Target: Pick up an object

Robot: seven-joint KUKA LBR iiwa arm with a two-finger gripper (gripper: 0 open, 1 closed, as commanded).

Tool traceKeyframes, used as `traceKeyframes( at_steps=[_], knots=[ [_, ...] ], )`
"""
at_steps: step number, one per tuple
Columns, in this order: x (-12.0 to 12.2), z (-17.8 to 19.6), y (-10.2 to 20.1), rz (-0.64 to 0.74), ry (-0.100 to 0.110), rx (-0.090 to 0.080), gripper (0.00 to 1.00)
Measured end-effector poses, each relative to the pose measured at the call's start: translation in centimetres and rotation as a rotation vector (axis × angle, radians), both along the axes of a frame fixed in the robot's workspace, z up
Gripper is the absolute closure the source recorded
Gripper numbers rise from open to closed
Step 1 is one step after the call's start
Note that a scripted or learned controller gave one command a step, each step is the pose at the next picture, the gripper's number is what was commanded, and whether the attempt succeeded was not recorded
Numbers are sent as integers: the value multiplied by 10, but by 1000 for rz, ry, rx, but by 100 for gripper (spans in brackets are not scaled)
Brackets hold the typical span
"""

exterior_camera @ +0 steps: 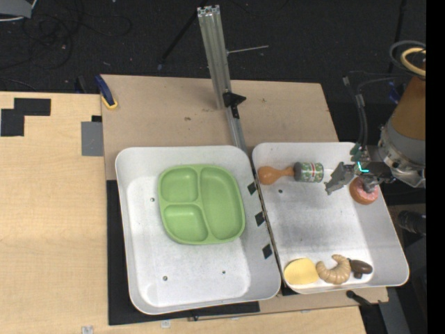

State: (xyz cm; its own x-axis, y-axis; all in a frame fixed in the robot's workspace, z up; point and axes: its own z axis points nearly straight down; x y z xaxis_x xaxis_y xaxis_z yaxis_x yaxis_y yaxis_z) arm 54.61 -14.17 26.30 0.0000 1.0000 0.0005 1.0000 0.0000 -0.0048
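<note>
Camera view: tool hovers beside the reddish ball.

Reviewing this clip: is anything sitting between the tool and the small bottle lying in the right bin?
Nothing visible does. The tool hangs over the right bin, just right of the bottle, with bare bin floor between them. The orange pear-shaped piece lies on the bottle's far side, and a reddish round object sits beside the tool, off that line.

Wooden bench, two white bins side by side
</note>
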Motion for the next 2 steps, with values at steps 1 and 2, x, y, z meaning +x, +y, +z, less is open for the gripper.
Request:
traceKeyframes(
  at_steps=[1,2],
  knots=[
    [1,1,0,0,-3,0,0],
    [-2,-58,10,0,5,2,0]
  ],
)
